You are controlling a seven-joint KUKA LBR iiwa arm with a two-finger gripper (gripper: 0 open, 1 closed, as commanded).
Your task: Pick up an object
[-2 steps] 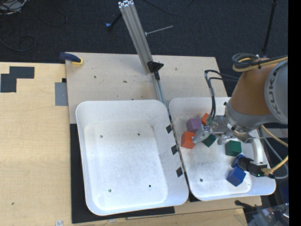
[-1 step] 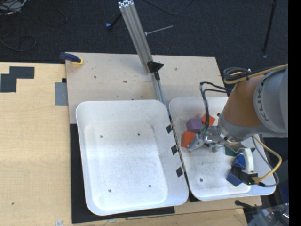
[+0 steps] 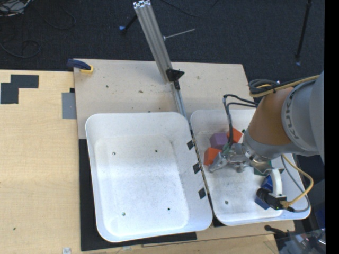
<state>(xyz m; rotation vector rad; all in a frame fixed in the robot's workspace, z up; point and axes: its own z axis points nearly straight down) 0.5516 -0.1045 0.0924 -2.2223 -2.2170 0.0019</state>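
The metal two-finger gripper sits low in the right shallow white bin, touching the small orange block beside a purple block. I cannot tell its jaws.

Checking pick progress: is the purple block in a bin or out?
In: the purple block lies inside the right bin, beside orange pieces.

Two white bins, one purple block, two orange blocks, one blue object

Bench: speckled tan board.
On it: two white bins — left bin, right bin — side by side.
Far-left corner: blue-handled tool.
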